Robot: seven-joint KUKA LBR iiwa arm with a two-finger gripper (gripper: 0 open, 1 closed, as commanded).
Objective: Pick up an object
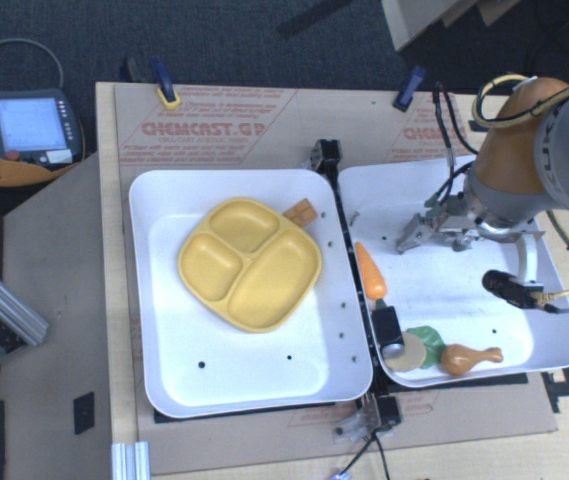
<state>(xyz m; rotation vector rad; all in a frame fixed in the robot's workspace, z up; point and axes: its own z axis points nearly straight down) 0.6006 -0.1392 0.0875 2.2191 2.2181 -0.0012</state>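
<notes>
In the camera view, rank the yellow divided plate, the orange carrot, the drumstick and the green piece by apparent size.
1. Yellow divided plate, far the largest.
2. Orange carrot and drumstick: too alike to rank.
3. Green piece, partly hidden, so unsure.

Single fixed camera above, slanted down over both bins [154, 268].

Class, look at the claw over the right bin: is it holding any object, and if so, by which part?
It cannot be told. The claw hangs over the right bin, apart from the carrot and the drumstick, and its tips are too small to read.
</notes>
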